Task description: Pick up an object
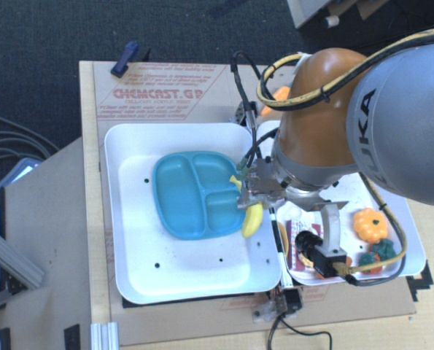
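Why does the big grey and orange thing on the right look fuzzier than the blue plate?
In the camera view, the arm sits nearest the lens, so it looks soft; the blue plate and left bin are sharp, evenly lit, with faint shadows and no harsh glare.

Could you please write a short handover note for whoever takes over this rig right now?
Claw: low over the right edge of the left bin, at the blue divided plate's right rim. Whether it is open or shut cannot be told from this view.
Things: the yellow banana lies just below the claw, beside the plate. A small orange pumpkin and a green and red piece lie in the right bin.
Done: nothing is visibly lifted.
Left: grasp an object, probably the banana, and raise it; check the grip before trusting it.
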`<state>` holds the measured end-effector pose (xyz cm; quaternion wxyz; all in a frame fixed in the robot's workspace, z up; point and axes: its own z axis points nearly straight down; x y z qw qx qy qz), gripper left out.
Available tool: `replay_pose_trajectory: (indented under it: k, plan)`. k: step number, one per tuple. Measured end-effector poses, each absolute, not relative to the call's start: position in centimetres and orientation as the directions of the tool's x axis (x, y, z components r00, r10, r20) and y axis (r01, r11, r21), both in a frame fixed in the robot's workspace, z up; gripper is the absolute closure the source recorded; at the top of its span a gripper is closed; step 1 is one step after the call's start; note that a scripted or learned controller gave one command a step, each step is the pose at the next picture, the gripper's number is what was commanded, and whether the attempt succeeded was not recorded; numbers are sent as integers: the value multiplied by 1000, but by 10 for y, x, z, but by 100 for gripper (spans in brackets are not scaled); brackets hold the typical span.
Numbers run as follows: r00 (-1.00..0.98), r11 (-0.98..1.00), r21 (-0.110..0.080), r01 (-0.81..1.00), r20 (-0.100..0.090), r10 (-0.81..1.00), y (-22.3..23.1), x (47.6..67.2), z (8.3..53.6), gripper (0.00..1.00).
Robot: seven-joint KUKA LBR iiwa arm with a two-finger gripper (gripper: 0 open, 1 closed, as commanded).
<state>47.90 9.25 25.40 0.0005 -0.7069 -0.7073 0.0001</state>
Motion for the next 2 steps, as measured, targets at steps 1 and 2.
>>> replay_pose_trajectory:
  k: [1,2]
  plan:
    - [1,-1,-3,1000,0,1000,-4,482,232,100]
    - [-1,1,-4,1000,1,1000,69,479,225,100]
